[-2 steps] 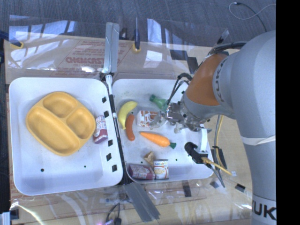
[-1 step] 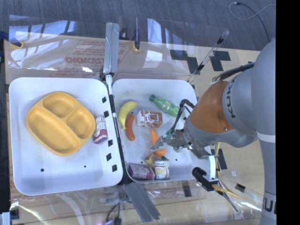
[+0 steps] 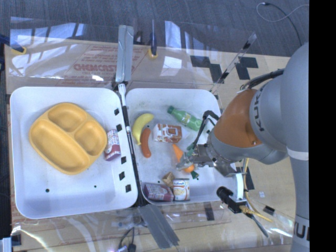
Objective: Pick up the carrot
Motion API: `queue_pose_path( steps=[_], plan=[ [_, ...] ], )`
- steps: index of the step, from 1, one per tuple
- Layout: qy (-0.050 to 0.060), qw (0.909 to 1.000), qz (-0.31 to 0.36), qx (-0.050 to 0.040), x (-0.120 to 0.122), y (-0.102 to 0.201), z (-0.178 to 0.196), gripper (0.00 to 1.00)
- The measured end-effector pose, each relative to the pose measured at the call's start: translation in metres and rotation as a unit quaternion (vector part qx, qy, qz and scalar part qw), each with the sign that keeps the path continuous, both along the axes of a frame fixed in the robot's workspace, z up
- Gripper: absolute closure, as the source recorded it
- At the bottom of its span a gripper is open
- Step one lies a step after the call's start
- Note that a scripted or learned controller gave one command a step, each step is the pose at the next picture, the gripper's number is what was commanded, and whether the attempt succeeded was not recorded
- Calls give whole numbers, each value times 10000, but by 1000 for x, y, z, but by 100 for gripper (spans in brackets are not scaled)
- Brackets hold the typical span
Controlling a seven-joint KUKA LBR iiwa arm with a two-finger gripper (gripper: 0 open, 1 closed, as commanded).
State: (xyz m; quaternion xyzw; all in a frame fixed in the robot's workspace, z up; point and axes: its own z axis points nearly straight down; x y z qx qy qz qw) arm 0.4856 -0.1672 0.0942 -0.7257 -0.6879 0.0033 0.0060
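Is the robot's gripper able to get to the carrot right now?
Probably yes. The gripper is right over the carrot in the right bin, and nothing lies on top of the carrot.

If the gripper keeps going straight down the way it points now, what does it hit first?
Most likely the carrot: the gripper sits right over its orange body in the right bin, pointing down into it. Height above it is unclear from this slanted view.
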Motion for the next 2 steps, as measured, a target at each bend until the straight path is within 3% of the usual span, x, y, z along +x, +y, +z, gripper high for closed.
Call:
queue_pose_path(
  steps=[1, 2],
  plan=[
    [-36, 9978, -655, -21, -8, -38, 109, 100],
    [-24, 9994, 357, -3, -8, -19, 115, 100]
  ],
)
